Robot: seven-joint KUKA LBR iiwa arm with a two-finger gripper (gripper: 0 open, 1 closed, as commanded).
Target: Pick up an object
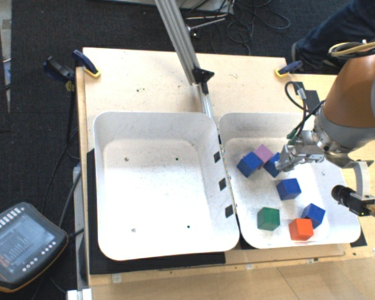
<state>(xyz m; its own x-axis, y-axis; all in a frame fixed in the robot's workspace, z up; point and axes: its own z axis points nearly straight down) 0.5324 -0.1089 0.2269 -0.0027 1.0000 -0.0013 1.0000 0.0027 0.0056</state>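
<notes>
One fixed camera looks down slantwise over both bins (pixel 156 125).

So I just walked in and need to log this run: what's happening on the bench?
The arm's gripper is down in the right bin, at a dark blue block beside a purple block and another blue block. Whether it has hold of anything cannot be told. More blocks lie nearer the camera: blue, green, orange and blue. The left bin sits alongside.

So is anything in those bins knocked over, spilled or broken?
Nothing stands out. The blocks, among them a green and an orange, all lie loose inside the right bin, none over its rim. The gripper is low among them.
</notes>
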